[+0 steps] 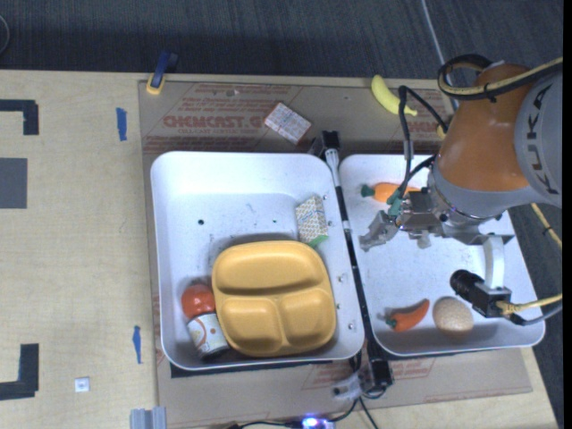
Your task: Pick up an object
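The right bin (pixel 500 338) holds an orange carrot with a green top (pixel 382 190) near its far left corner. A red chili pepper (pixel 407 315) and a tan, egg-shaped piece (pixel 453 315) lie by its near wall. My gripper (pixel 380 222) hangs over the left half of this bin, just in front of the carrot, open, with nothing between its fingers. The grey arm and its orange band (pixel 487 141) cover the bin's far right part.
The left bin (pixel 174 181) holds a yellow divided tray (pixel 273 295), a red and white can (pixel 202 318) beside it, and a small patterned packet (pixel 311 217). Behind the bins lie a banana (pixel 390 95) and a speckled card (pixel 287 121). A black cable plug (pixel 478 293) hangs low over the right bin.
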Tool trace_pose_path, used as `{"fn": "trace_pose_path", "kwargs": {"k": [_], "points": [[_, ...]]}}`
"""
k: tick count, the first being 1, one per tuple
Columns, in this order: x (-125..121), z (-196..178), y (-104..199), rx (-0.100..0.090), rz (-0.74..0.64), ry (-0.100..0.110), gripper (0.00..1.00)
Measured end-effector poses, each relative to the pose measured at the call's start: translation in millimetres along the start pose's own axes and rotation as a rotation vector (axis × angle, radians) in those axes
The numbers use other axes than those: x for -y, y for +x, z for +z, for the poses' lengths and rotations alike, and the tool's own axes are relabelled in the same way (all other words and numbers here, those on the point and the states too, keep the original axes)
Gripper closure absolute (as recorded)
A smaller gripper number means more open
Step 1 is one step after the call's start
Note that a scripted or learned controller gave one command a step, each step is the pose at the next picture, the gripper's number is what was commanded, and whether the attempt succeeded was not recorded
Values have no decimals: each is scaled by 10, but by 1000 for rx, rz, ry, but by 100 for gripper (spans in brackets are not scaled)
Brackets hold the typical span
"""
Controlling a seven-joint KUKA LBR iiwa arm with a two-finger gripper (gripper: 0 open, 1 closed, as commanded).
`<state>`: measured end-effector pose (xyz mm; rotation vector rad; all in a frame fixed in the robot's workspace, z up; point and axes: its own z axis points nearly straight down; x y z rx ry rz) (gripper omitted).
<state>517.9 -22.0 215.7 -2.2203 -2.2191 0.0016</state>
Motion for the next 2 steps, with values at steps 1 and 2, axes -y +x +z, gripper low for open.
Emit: {"fn": "trace_pose_path", "kwargs": {"k": [1, 2], "points": [[386, 1120, -1050, 1, 1, -2, 0], [381, 1301, -761, -1, -1, -2, 0]]}}
